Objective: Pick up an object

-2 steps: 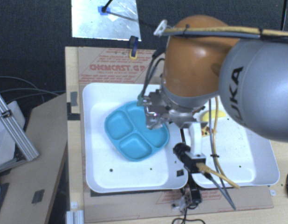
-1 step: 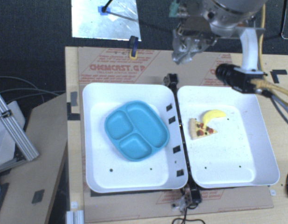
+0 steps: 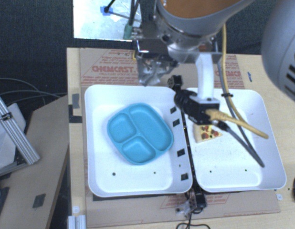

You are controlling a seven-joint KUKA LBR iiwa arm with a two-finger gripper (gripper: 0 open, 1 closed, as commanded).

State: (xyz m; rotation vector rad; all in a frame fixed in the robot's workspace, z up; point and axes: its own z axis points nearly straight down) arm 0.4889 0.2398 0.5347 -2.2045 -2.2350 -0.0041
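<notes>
A light blue divided plate (image 3: pixel 139 132) lies in the middle of the left bin (image 3: pixel 102 175). A small pizza-slice toy (image 3: pixel 207 134) rests in the right bin (image 3: pixel 262 166), close to the divider between the bins. My gripper (image 3: pixel 149 73) hangs from the orange-banded wrist over the far rim of the left bin, above and behind the plate. Nothing shows beneath it.
A black fitting (image 3: pixel 194 106) with a white post and yellow and grey cables (image 3: pixel 243 125) hangs over the divider and trails across the right bin. Cardboard (image 3: pixel 109 66) lies under both bins. An aluminium frame (image 3: pixel 11 132) stands at the left.
</notes>
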